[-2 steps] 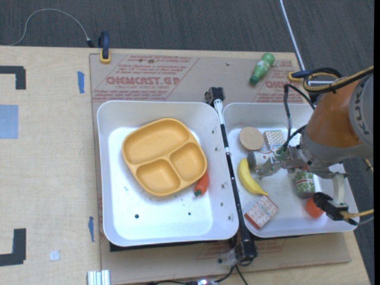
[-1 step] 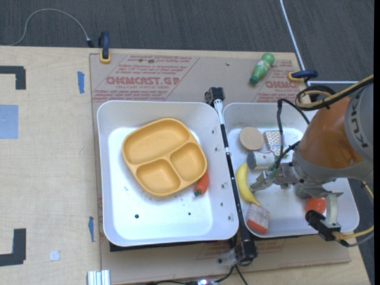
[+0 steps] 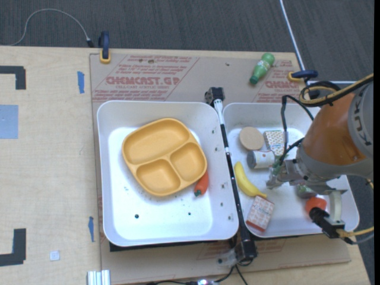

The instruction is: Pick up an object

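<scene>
The arm (image 3: 335, 135) reaches in from the right and hangs low over the right bin (image 3: 350, 215), its orange band above the wrist covering much of that bin's right half. The tool (image 3: 278, 174) sits at the end of the wrist, down among the things in the bin, just right of the banana (image 3: 246, 183) and just below a small grey can (image 3: 260, 159) lying on its side; whether it is released or clenched cannot be told from this angle, and nothing can be seen between its tips. The banana lies along the bin's left wall. Above the can rests a round tan disc (image 3: 251, 138), with a small patterned packet (image 3: 275, 139) beside it to the right. Near the bin's front edge lies a red and white carton (image 3: 260, 213), tilted. An orange-red piece (image 3: 316, 203) shows below the arm. In the left bin (image 3: 119, 218) a yellow divided plate (image 3: 163, 155) lies flat, and a small carrot (image 3: 202, 185) touches its lower right rim. On the bench (image 3: 47, 159) behind the bins lies a green bottle (image 3: 262, 67) on its side.
</scene>
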Motion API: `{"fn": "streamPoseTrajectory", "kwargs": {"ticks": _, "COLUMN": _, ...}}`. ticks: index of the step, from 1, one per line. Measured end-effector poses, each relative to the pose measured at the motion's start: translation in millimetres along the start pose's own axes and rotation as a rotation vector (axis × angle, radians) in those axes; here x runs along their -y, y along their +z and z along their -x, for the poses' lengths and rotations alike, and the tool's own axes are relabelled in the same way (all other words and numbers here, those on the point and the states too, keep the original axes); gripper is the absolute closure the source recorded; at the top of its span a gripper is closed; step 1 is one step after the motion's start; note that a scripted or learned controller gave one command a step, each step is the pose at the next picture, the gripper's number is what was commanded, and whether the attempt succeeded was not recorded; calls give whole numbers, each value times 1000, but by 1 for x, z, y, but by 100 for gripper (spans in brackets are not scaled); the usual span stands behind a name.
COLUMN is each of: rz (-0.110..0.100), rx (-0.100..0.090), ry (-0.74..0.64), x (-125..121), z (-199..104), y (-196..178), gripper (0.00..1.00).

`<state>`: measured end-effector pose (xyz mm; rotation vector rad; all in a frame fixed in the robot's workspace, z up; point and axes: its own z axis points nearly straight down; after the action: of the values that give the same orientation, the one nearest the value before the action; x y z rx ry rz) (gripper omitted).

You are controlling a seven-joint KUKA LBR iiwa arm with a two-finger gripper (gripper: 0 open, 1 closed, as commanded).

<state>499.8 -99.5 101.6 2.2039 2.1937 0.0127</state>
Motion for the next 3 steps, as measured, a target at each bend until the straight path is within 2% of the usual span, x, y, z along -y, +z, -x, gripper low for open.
{"fn": "streamPoseTrajectory", "kwargs": {"ticks": 1, "rz": -27, "rx": -17, "ry": -6, "x": 12, "z": -43, "y": -84, "gripper": 100}}
{"fn": "streamPoseTrajectory", "kwargs": {"ticks": 2, "rz": -27, "rx": -17, "ry": -5, "x": 12, "z": -43, "y": -84, "gripper": 0}}
{"fn": "streamPoseTrajectory", "kwargs": {"ticks": 3, "rz": -25, "rx": -15, "ry": -4, "x": -9, "z": -4, "y": 4, "gripper": 0}}
